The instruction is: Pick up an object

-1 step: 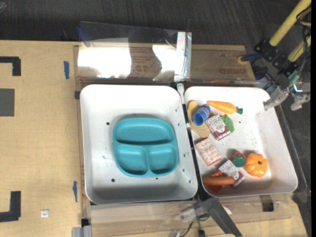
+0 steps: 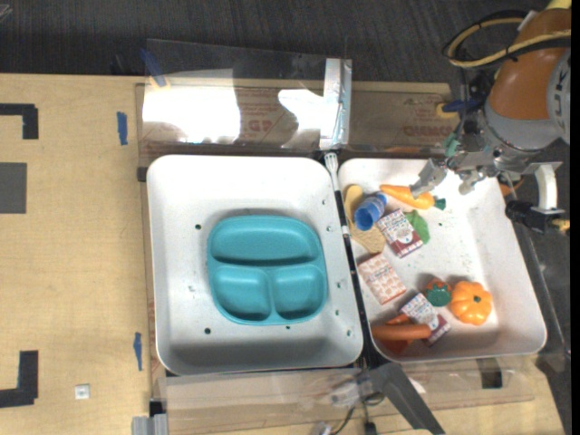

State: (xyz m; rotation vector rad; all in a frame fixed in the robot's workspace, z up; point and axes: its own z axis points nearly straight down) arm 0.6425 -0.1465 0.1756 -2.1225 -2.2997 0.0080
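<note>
My gripper [image 2: 449,181] hangs over the far part of the right bin [image 2: 507,243], its two fingers [image 2: 427,183] spread open with nothing between them. Just left of it lies an orange carrot [image 2: 404,197]. A blue cup [image 2: 369,212] lies on its side beside a yellow banana [image 2: 352,198]. Three small red-and-white packets [image 2: 401,231] [image 2: 382,279] [image 2: 424,314] are scattered through the bin's middle. An orange pumpkin [image 2: 471,303] and a small red fruit [image 2: 438,293] sit near the front. A red sausage [image 2: 399,332] lies at the front edge.
The left bin [image 2: 181,198] holds a teal divided tray [image 2: 267,265]. A clear plastic sheet [image 2: 245,107] stands behind the bins. The arm's orange band [image 2: 526,84] and cables are at the upper right. Bare white floor lies at the right bin's right side.
</note>
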